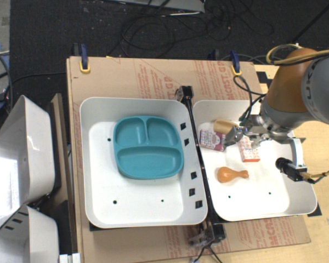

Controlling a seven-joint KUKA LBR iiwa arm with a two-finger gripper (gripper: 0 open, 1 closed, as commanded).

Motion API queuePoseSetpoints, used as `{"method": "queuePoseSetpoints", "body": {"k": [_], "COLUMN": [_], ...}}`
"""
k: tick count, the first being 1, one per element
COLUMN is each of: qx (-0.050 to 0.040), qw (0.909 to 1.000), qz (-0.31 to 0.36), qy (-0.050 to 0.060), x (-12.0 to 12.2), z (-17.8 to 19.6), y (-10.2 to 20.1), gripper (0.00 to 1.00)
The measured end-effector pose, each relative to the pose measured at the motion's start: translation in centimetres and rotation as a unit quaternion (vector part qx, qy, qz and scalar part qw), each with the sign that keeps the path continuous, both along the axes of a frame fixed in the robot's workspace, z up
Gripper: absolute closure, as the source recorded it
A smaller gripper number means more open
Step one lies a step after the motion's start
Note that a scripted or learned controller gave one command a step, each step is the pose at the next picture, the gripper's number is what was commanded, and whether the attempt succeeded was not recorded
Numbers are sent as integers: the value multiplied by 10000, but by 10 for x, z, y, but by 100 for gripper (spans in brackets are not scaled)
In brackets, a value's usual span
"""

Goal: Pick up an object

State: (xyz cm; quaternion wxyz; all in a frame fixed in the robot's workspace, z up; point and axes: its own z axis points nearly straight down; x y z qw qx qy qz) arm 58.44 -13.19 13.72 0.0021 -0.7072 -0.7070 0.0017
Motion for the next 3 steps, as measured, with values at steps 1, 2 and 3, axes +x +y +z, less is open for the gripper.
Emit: {"method": "queuePoseSetpoints", "body": {"k": [1,2,3], "qx": [-32,-60,-6], "qw": [10000,9999,10000], "qz": [-8,-13,18], "qy": [-60,-123,-53], "x": [2,5,13], "z": [-41,-27,20], "y": [-2,-4,2], "gripper": [0,100,100]}}
